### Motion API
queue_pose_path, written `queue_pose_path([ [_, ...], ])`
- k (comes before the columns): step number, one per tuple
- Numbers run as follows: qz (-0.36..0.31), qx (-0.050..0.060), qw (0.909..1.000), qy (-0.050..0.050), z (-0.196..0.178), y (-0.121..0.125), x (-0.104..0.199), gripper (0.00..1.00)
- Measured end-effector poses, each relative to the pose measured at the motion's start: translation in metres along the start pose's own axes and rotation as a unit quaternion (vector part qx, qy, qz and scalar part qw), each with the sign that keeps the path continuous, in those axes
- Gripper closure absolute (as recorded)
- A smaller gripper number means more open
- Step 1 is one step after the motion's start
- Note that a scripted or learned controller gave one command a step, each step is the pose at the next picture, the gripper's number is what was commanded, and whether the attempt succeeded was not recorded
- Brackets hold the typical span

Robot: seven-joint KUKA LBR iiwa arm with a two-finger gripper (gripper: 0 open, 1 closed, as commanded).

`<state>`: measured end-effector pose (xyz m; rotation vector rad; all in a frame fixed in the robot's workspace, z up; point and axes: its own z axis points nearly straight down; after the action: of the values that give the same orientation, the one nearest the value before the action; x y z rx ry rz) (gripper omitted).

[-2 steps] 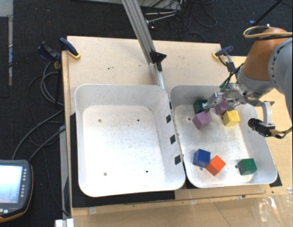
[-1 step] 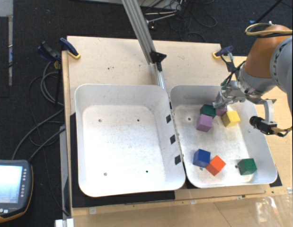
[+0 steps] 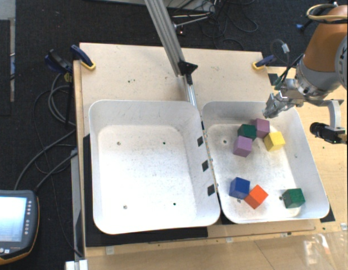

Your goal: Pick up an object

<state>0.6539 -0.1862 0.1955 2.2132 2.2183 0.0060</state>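
Seven small cubes lie in the right bin (image 3: 308,167), and any of them would serve the task. Nearest the arm is a tight cluster in the bin's upper part: a pink-purple cube (image 3: 262,126) touching a dark green cube (image 3: 247,131) on its left, a lilac cube (image 3: 243,145) just below those two, and a yellow cube (image 3: 274,140) just beside the pink-purple one on its lower right. Well apart from these, near the bin's front wall, a blue cube (image 3: 239,188) and an orange cube (image 3: 256,196) touch each other, and a second green cube (image 3: 293,197) sits alone toward the front right corner.

The gripper (image 3: 273,108) hangs over the bin's upper edge, just above and beside the pink-purple cube, with nothing visibly between its fingers; whether they are spread or closed I cannot tell at this size and angle. The step in hand looks like the approach, before any grasp.

Next, the tool would need to line up over one cube and descend. The cluster is awkward: neighbours press against the pink-purple cube, leaving little room for a finger on those sides. The yellow cube's outer faces look freer.

The left bin (image 3: 106,151) holds no cubes, and a metal pole (image 3: 168,32) crosses the bench (image 3: 140,66) behind it.
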Motion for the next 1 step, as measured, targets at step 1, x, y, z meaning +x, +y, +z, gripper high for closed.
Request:
queue_pose_path([
  [1,0.0,0.0,1.0,0.0,-0.0545,0.0023,-0.0004,1.0],
])
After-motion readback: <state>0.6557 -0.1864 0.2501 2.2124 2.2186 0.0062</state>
